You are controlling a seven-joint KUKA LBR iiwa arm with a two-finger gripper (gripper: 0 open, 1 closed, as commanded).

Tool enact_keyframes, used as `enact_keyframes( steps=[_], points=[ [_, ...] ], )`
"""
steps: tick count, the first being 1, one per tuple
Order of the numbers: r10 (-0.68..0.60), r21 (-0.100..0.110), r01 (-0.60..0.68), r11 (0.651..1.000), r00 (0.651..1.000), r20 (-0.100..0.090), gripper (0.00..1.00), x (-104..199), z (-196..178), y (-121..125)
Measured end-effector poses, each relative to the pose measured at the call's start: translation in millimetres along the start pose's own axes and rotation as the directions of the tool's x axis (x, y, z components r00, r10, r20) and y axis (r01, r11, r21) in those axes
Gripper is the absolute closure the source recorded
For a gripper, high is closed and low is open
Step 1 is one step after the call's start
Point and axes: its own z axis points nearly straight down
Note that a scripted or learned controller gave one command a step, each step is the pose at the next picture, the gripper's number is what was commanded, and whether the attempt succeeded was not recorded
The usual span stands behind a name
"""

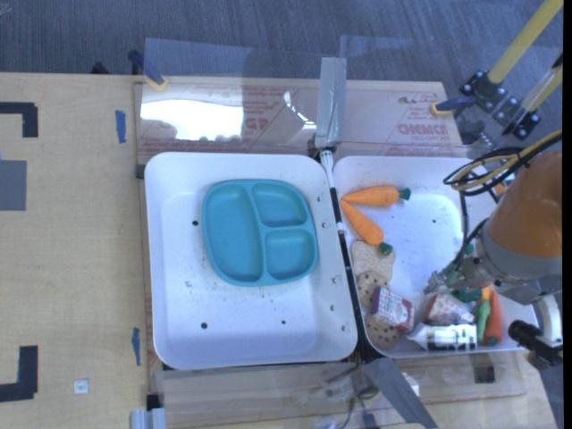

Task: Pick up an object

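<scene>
The right bin holds two orange toy carrots near its far left corner. Below them, along the left wall, lie tan cracker-like pieces. A red and white packet, a white tube and a small orange and green vegetable lie at the near edge. My gripper hangs low over the right part of this bin, just above another red and white packet. The wrist and orange band hide what lies right under it.
The left bin bears a blue divided plate. A raised divider runs between the two bins. Clear plastic sheets and a cardboard panel stand behind the bins. Cables and yellow rods are at the back right.
</scene>
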Motion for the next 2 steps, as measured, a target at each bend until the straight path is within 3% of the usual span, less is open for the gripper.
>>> enact_keyframes(
  steps=[1,2],
  points=[
    [0.097,0.006,-0.097,0.995,0.995,-0.004,1.0,52.3,-88.1,45.6],
    [0.678,0.014,-0.678,0.735,0.735,0.007,1.0,78.5,-83.4,119.5]
  ],
)
